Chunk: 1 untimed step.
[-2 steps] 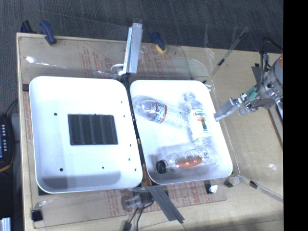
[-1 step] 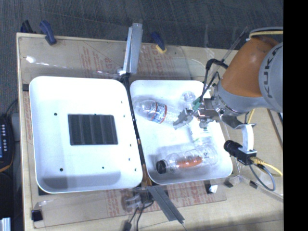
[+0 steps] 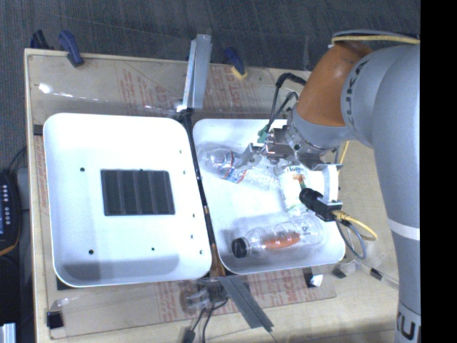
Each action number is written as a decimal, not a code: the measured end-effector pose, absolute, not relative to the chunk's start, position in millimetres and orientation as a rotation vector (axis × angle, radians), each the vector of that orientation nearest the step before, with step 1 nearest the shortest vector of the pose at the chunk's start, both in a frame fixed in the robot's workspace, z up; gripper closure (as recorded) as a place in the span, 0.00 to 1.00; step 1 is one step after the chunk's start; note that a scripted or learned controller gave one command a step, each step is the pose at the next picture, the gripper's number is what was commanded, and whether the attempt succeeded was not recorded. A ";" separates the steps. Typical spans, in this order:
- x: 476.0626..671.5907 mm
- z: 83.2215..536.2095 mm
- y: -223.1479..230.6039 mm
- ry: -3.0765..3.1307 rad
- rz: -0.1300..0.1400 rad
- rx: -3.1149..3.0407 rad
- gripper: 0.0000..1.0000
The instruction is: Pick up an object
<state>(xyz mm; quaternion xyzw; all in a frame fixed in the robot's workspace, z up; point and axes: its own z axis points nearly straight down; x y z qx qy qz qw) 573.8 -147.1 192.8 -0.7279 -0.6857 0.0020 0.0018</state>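
Note:
The right bin [image 3: 214,213] holds clear plastic bottles. One bottle [image 3: 275,238] with a black cap and orange contents lies along the front wall. A crumpled bottle [image 3: 223,161] with a red and blue label lies at the back left. A third clear bottle [image 3: 291,186] with a white label lies partly under the wrist. My gripper [image 3: 254,152] reaches in from the right, low over the back of this bin, with its tip right beside the crumpled bottle. I cannot tell whether it touches the bottle.
The left bin [image 3: 71,148] holds a dark ribbed rectangular pad [image 3: 137,191] near its middle. A metal bar [image 3: 194,70] stands up at the back between the bins. Blue clamps [image 3: 70,47] hold the board's far edge. Cables [image 3: 353,234] hang by the right bin's front right corner.

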 end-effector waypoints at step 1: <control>619.6 94.2 -146.4 -2.430 -0.002 -1.997 0.00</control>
